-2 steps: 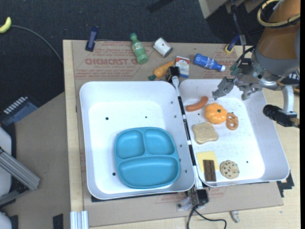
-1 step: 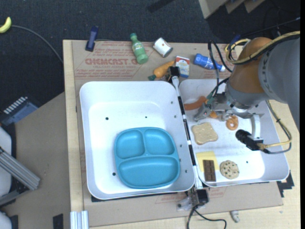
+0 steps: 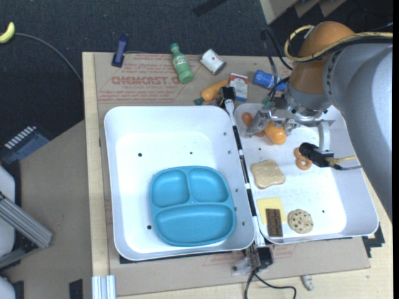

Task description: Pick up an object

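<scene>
Hand (image 3: 269, 118) low at right bin (image 3: 349, 210) far end, grip state cannot tell | orange object (image 3: 276, 134) just beside it | advise: centre over object, descend straight, clear bin wall, close firmly | cookie (image 3: 300, 220) well apart.

The grey arm (image 3: 365, 86) runs off the right edge and covers the far right corner of the right-hand shallow white bin (image 3: 349, 220). The small orange object (image 3: 275, 133) beneath its wrist is partly hidden.

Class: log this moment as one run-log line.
gripper: low in right bin | nearest: orange item | blue tray: left bin
</scene>
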Available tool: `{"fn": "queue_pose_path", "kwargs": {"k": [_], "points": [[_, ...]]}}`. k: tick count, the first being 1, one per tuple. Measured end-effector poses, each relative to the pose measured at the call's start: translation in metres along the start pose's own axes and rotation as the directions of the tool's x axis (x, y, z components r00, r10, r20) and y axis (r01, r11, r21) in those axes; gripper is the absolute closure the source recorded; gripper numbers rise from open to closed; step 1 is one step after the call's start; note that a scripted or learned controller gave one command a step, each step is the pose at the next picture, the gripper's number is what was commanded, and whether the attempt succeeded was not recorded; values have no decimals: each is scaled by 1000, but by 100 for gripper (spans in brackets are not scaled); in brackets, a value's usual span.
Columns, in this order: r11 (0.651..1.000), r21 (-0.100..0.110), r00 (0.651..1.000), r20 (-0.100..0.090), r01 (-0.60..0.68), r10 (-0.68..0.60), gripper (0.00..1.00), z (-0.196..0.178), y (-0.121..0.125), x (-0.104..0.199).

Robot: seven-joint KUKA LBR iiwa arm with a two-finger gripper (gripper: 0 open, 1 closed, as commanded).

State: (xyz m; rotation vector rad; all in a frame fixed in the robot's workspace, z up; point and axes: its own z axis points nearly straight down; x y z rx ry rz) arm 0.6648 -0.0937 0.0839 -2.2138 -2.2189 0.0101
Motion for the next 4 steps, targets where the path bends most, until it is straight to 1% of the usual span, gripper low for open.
{"fn": "queue_pose_path", "kwargs": {"k": [1, 2, 3, 4], "points": [[1000, -3, 1000, 1, 0, 0, 100, -12, 1, 0], [1000, -11, 1000, 0, -2, 2, 100, -102, -61, 24], [1000, -7, 1000, 0, -2, 2, 100, -107, -121, 51], [1000, -7, 1000, -1, -1, 1, 100, -126, -137, 100]]}}
